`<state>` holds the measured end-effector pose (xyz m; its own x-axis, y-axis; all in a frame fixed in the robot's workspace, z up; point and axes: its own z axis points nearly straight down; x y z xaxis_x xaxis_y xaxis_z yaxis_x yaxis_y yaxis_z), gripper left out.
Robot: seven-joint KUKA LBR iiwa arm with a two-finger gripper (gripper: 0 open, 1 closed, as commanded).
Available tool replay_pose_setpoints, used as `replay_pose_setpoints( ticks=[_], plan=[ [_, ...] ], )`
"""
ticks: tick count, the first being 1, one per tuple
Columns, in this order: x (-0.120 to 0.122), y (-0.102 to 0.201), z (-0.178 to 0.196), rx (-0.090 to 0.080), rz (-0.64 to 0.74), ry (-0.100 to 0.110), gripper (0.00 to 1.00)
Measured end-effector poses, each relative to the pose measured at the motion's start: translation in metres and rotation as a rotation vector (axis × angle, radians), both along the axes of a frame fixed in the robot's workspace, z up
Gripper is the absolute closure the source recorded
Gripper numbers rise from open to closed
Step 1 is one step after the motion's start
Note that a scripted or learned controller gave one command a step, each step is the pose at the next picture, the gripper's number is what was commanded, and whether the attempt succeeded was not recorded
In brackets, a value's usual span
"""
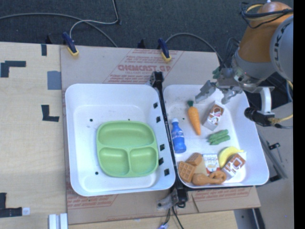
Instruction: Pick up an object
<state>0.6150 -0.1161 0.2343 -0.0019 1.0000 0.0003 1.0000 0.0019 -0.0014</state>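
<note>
The right bin (255, 149) holds several toy foods. An orange carrot (194, 120) lies near its middle, a blue bottle (178, 136) to the carrot's left, and a small milk carton (214, 117) to its right. Green pea pods (218, 137) lie below the carton. A waffle (189, 167), a pretzel (210, 177), a banana (229, 153) and a red and white box (233, 165) crowd the front. My gripper (217, 92) hovers over the bin's far side, above the carton, with its fingers (205, 91) spread open and nothing between them.
The left bin (76, 128) holds a green divided plate (127, 148). A black divider (162, 123) runs between the bins. Clamps (70, 44) and cables lie along the cardboard's far edge. The arm (262, 37) enters from the upper right.
</note>
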Motion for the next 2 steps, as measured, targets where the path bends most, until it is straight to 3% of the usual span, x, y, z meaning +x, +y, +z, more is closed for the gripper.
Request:
replay_pose_setpoints(
  ticks=[1, 2],
  plan=[
    [-0.0027, 0.0206, -0.1259, -0.001, -0.001, 0.001, 0.00],
    [-0.0026, 0.0213, -0.1164, 0.000, 0.000, 0.002, 1.00]
  ],
)
